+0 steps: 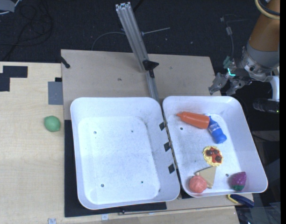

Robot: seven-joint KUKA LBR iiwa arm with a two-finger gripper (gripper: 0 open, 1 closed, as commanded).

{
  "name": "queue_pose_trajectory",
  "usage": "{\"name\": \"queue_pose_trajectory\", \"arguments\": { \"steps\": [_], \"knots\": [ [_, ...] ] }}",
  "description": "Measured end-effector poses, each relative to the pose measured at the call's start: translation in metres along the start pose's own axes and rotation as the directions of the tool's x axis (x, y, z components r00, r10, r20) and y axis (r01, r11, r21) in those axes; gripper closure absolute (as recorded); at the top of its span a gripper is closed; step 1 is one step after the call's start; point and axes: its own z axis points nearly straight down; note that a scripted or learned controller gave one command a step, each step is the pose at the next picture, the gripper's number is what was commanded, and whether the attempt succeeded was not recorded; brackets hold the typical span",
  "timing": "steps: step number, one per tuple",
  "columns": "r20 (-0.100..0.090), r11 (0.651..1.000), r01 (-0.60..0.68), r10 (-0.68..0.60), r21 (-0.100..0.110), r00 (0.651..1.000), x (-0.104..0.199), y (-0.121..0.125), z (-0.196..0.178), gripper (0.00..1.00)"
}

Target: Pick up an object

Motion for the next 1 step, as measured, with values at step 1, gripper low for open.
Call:
{"name": "queue_pose_trajectory", "arguments": {
  "steps": [1],
  "knots": [
    [0.0, 1.0, 0.0, 0.0, 0.0, 1.0, 0.0, 0.0, 0.0, 0.0]
  ]
}}
